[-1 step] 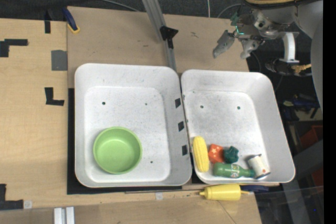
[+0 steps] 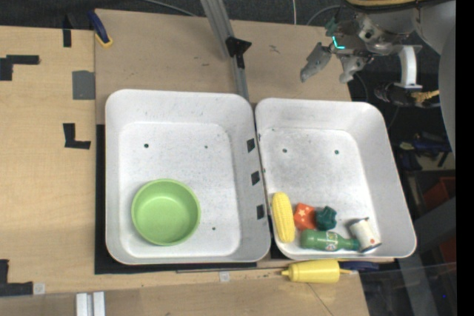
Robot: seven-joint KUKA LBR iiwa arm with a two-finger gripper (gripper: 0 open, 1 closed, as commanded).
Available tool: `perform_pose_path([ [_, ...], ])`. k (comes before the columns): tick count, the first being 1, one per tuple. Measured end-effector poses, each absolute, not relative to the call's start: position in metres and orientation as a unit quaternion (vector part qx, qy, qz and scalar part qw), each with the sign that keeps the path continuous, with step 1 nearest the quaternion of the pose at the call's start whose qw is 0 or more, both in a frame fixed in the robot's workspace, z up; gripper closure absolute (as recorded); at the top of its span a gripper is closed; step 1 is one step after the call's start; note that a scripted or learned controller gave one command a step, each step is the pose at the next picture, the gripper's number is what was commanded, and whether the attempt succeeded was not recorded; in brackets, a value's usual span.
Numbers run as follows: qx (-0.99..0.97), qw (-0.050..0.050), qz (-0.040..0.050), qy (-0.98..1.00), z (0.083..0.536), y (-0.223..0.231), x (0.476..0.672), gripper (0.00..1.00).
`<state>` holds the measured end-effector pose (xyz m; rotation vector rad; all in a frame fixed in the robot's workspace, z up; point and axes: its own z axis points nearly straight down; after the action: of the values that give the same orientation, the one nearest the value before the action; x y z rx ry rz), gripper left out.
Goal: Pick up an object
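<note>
While I watched from my station, the gripper (image 2: 331,67) hung over the bench (image 2: 296,55) beyond the right bin (image 2: 385,159), fingers apart and holding nothing; the corn (image 2: 282,217) lay at that bin's near side.

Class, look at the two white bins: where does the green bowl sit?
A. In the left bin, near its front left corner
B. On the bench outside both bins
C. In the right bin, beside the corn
A. The green bowl rests alone in the left bin, while the corn lies in the right bin.
</note>
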<state>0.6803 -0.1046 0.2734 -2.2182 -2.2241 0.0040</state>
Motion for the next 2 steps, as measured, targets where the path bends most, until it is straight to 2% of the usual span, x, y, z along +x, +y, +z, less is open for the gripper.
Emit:
perform_pose_path([
  [2, -0.706, 0.002, 0.0028, -0.708, 0.179, -0.096, 0.680, 0.00],
])
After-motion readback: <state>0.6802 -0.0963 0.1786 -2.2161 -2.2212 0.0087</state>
